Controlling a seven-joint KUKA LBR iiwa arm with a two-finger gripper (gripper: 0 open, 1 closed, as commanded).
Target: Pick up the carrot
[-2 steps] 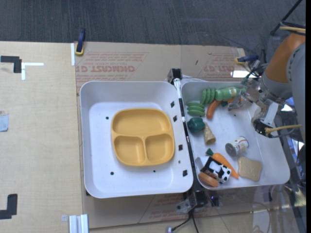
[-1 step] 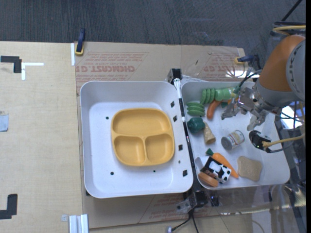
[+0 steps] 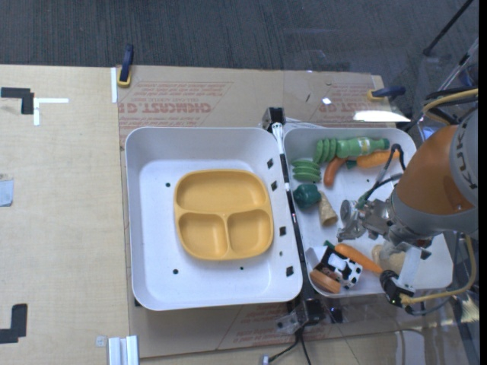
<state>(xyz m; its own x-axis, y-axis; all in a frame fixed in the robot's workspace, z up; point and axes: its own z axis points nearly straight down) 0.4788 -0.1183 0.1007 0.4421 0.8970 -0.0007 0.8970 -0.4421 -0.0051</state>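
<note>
The carrot (image 3: 359, 258), orange with a small green top at its left end, lies slanted near the front of the right bin (image 3: 346, 131). My gripper (image 3: 356, 220) hangs just behind and above it, over the middle of that bin, at the end of the grey arm with the orange band (image 3: 437, 181). The carrot rests on the bin floor, apart from the gripper. Nothing that I can make out is held in the gripper.
Around the carrot lie a black-and-white toy (image 3: 344, 269), an orange-brown piece (image 3: 326, 280), a beige cone (image 3: 328, 213), a dark green ball (image 3: 307, 195), green slices (image 3: 307, 169), a green bottle-like toy (image 3: 351, 147) and two orange pieces (image 3: 332, 172). The left bin (image 3: 144, 204) holds a yellow divided plate (image 3: 223, 213).
</note>
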